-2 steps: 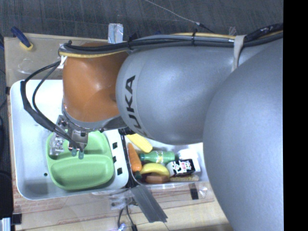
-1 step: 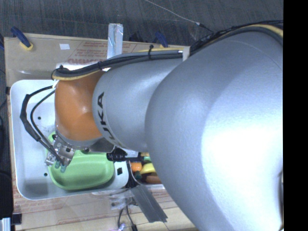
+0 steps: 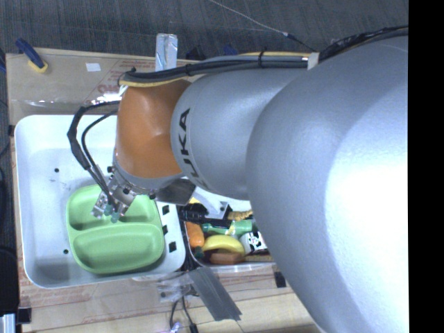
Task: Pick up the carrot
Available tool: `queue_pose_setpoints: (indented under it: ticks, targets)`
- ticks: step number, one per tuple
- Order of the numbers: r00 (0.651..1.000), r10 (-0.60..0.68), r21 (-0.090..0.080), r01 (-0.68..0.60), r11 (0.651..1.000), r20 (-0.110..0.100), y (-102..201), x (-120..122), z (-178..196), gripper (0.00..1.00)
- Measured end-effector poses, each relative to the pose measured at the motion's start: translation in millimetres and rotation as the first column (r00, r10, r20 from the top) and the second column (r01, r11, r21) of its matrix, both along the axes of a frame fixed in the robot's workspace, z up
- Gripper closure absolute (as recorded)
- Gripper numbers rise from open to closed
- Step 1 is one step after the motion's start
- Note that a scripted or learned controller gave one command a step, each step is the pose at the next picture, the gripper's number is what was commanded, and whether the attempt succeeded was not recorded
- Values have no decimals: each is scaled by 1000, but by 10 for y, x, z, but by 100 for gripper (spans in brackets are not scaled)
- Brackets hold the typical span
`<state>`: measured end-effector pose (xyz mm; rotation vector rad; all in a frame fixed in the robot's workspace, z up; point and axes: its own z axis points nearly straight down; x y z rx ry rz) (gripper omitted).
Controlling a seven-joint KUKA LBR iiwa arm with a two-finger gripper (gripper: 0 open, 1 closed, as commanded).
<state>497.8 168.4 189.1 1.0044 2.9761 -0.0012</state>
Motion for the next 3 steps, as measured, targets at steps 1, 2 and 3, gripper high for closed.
queue_pose_setpoints:
  ticks: [1, 2, 3]
  targets:
    - [945, -327, 0, 327, 945, -1, 389, 235, 301, 100]
    - [887, -462, -4, 462, 887, -5, 426, -174, 299, 100]
    - [891, -454, -6, 454, 891, -7, 440, -174, 392, 100]
